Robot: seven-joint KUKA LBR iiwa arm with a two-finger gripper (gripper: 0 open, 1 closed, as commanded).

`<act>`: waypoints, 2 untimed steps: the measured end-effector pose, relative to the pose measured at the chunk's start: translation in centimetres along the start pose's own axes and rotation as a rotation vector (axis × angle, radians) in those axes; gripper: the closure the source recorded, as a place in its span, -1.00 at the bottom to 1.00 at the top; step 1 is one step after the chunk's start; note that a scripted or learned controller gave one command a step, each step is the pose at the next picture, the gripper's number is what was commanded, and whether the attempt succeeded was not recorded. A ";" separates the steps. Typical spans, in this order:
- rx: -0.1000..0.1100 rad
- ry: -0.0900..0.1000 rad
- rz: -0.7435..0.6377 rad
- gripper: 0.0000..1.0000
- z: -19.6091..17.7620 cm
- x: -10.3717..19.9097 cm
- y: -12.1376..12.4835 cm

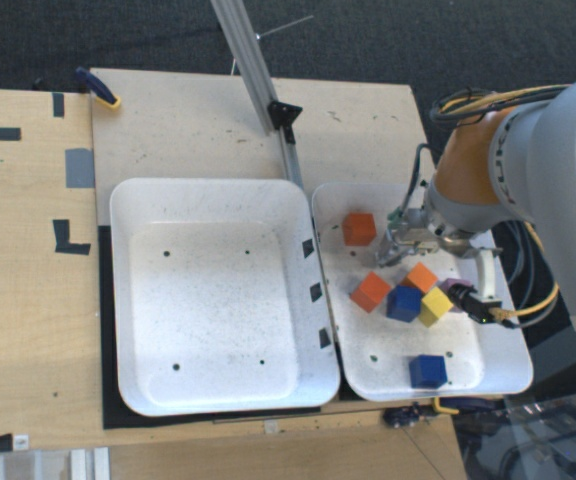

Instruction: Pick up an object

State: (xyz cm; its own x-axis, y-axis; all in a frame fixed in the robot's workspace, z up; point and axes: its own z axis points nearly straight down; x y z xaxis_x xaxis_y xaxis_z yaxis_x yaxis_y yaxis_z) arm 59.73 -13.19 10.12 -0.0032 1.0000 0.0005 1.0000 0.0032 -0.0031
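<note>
Nearest the camera, a blue cube (428, 370) sits alone by the right bin's (498, 373) front edge. Mid-bin, an orange cube (371, 292), a second blue cube (404, 303), a yellow cube (435, 307) and a small orange block (422, 277) crowd together; another orange cube (359, 229) lies toward the back. My gripper (400, 240) hangs low over the middle; whether it is parted or closed I cannot tell. These cubes look light and rigid; I'd pinch two flat opposite faces.
</note>
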 end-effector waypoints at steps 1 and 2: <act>-0.007 -0.001 0.003 1.00 -5.8 -0.3 -0.8; -0.009 -0.002 0.001 1.00 -12.2 -0.2 -0.6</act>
State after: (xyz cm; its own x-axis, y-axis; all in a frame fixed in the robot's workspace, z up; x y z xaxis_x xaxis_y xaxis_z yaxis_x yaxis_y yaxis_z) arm 59.16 -13.45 22.28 -0.0019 1.0000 -0.0015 1.0000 0.0020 0.0060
